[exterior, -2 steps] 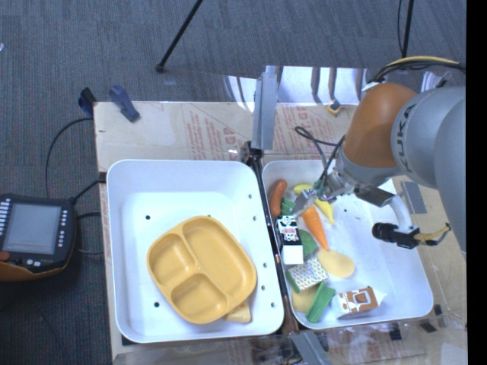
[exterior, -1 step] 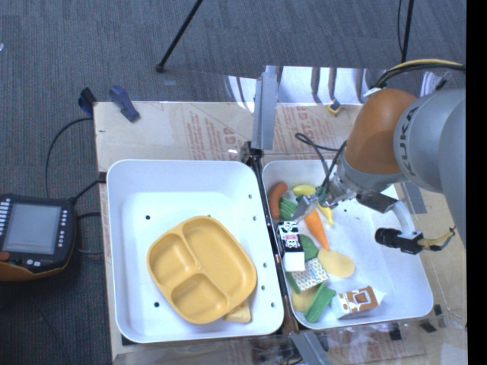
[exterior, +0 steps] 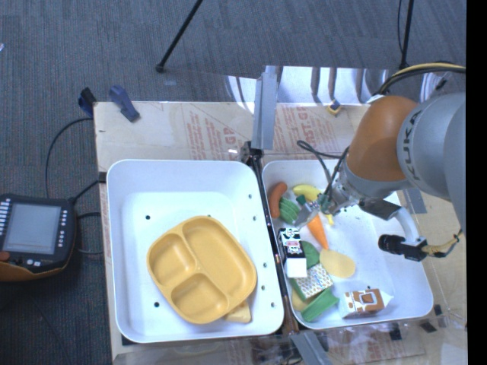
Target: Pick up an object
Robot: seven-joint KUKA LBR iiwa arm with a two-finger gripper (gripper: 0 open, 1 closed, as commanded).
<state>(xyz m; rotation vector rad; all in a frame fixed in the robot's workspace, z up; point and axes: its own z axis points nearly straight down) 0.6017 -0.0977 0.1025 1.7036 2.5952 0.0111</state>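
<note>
The right bin (exterior: 411,284) holds a heap of toy food along its left side. A yellow banana (exterior: 306,192), a green piece (exterior: 289,210) and an orange sausage (exterior: 277,197) lie at the top. Below them are an orange carrot (exterior: 318,233), a black-and-white carton (exterior: 291,242), a white cube (exterior: 296,268), a pale yellow disc (exterior: 337,264), a patterned box (exterior: 313,281), a green pickle (exterior: 320,304) and a small orange-and-white carton (exterior: 364,301). My gripper (exterior: 328,203) is low in this bin, just right of the banana and above the carrot's top.
The left bin (exterior: 133,196) holds a yellow divided plate (exterior: 201,269). A black bracket (exterior: 402,244) juts from the arm over the right bin. A handheld pendant (exterior: 34,234) lies off the bench at the left. A metal post (exterior: 265,116) stands behind the bins.
</note>
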